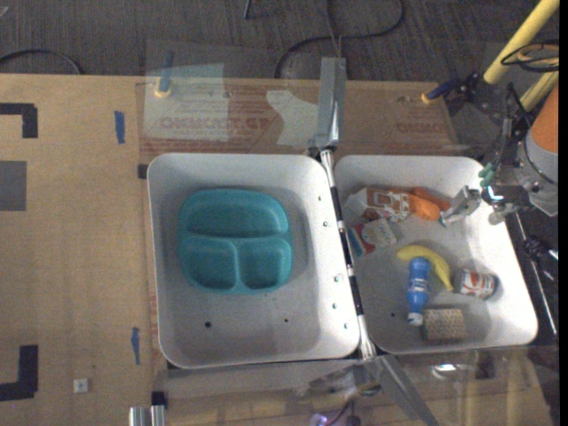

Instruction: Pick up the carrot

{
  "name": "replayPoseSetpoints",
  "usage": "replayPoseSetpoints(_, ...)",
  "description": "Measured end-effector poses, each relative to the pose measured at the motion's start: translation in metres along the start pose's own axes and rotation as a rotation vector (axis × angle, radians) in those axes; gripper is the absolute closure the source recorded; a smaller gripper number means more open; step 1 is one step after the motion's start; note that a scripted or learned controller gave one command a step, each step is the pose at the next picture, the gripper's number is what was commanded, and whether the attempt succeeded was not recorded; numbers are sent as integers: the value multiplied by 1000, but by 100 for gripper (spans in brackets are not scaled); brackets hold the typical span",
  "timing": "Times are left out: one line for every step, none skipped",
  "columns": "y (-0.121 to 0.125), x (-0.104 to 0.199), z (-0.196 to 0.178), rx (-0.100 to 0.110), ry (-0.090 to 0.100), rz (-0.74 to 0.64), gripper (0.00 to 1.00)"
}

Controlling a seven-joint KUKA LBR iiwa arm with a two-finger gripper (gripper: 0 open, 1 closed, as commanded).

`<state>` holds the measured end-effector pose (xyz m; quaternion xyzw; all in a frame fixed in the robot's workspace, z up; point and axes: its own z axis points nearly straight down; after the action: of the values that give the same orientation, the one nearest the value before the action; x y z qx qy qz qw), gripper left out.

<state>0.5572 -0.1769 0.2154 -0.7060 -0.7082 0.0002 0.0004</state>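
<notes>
jaws too small and blurred for me to judge. i see the gripper point(461, 207) near the right bin's point(524, 327) far right rim, just beside the smooth orange carrot point(429, 206), which lies against a carton point(388, 201). bare floor shows around the banana point(426, 262).

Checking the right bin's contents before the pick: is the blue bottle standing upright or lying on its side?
Lying on its side. The blue bottle stretches flat along the floor of the right bin, beside the banana.
</notes>
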Motion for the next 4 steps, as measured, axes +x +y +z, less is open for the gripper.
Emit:
replayPoseSetpoints(31, 26, 118, -9, -3, -41, 0)
replayPoseSetpoints(94, -15, 127, 6, 10, -115, 0)
replayPoseSetpoints(94, -15, 127, 6, 10, -116, 0)
replayPoseSetpoints(96, -17, 117, -2, 0, -117, 100)
